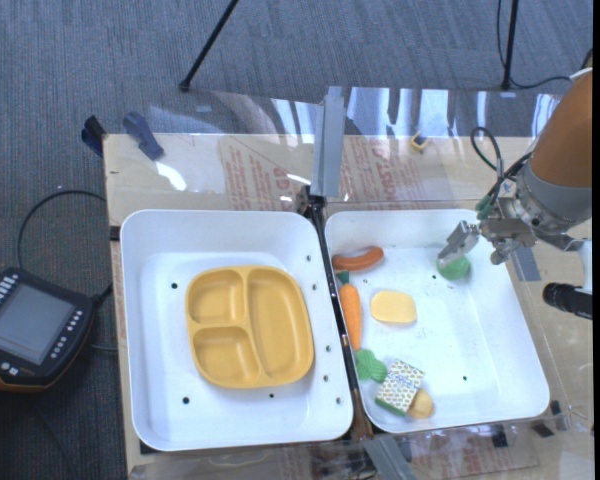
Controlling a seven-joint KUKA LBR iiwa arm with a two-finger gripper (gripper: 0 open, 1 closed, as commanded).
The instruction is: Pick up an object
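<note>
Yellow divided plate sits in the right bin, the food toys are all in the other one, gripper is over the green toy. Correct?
Not quite. The camera view shows the yellow divided plate in the left bin, not the right. The food toys, such as the carrot and sausage, lie in the right bin, and the gripper is over the green toy.

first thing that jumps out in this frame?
The yellow divided plate sitting alone in the left bin. Next, the gripper low over the right bin's far side, beside a green object, with a carrot and sausage along the bin's left wall.
</note>
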